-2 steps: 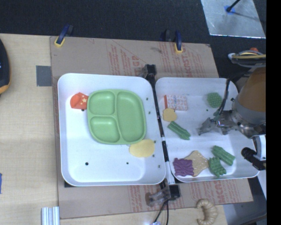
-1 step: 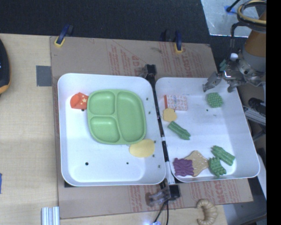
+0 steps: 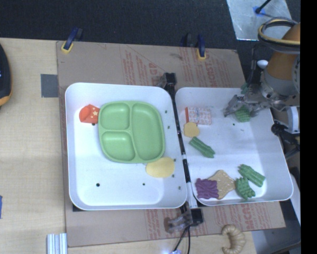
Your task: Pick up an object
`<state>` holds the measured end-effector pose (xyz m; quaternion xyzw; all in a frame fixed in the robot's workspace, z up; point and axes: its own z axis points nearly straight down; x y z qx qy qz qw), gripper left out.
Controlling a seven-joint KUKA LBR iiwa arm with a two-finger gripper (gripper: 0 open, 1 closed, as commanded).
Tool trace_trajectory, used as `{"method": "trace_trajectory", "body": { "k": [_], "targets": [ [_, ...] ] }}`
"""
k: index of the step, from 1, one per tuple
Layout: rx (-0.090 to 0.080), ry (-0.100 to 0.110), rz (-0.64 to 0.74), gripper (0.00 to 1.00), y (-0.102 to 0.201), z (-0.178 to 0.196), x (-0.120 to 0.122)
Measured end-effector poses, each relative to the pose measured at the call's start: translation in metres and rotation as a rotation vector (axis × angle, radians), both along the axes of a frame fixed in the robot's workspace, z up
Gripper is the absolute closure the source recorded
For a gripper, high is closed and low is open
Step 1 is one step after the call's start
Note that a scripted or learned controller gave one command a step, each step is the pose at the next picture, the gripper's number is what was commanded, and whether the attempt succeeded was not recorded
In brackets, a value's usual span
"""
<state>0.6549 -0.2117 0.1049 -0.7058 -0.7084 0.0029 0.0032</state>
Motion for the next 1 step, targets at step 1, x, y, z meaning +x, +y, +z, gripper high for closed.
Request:
{"method": "trace_trajectory", "body": {
  "k": [1],
  "targets": [
    [0.0, -0.003, 0.002, 0.0, 0.0005, -0.0004, 0.0013]
  ]
}}
